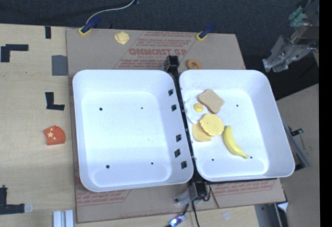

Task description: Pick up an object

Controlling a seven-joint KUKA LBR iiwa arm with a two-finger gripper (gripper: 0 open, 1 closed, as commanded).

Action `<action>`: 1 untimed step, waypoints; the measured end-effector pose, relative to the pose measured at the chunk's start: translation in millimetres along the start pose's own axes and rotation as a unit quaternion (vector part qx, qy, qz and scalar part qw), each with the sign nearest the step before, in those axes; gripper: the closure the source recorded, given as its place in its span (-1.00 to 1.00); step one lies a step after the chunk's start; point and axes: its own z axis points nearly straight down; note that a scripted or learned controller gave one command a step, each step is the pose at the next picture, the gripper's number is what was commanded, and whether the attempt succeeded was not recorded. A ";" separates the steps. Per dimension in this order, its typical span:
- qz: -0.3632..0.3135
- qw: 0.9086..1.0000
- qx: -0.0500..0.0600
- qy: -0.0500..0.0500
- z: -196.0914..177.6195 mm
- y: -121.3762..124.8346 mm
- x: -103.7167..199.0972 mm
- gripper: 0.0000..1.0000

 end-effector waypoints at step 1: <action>0.006 1.000 0.002 -0.001 -7.3 -7.6 -109.5 1.00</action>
